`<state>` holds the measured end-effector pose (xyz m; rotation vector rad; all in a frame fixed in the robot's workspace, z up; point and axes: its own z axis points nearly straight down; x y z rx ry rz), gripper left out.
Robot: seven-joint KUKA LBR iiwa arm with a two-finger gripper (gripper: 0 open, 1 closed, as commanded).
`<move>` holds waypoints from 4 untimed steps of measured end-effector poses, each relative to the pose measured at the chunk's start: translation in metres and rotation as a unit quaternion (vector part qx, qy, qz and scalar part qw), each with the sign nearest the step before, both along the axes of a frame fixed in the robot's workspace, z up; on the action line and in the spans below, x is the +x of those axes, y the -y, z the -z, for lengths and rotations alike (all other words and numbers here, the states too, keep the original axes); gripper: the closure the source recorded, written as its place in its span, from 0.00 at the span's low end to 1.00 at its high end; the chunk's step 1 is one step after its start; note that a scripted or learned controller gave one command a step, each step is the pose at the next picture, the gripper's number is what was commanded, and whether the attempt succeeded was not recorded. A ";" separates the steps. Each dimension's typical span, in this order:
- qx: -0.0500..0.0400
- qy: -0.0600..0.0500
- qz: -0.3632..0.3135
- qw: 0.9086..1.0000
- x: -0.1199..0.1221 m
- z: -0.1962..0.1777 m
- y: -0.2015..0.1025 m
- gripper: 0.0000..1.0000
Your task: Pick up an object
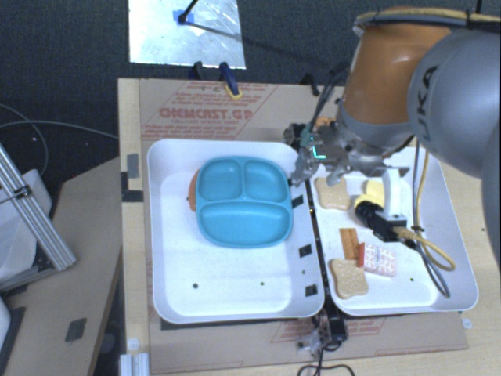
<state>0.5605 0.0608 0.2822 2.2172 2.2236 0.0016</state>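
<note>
End effector [319, 167] hovers above bread slice [334, 195] in right bin [458, 276].

A shiny foil sheet [186, 20] lies beyond the printed cardboard [207, 110], with an aluminium frame [27, 218] at left.

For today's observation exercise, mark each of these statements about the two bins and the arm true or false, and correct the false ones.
1. A blue divided plate lies in the left bin. True.
2. The plate is turned upside down. False: its compartments face up.
3. A toast-shaped piece lies in the right bin. True.
4. The arm reaches over the left bin's near corner. False: it hangs over the right bin's far end.
5. The bins stand far apart. False: they sit side by side.
</note>
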 end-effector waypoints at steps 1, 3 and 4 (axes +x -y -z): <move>0.001 -0.001 -0.002 1.000 -0.059 -0.021 -0.058 0.00; 0.001 0.003 -0.003 1.000 -0.073 -0.175 -0.077 1.00; 0.000 -0.004 -0.004 1.000 -0.075 -0.077 -0.152 1.00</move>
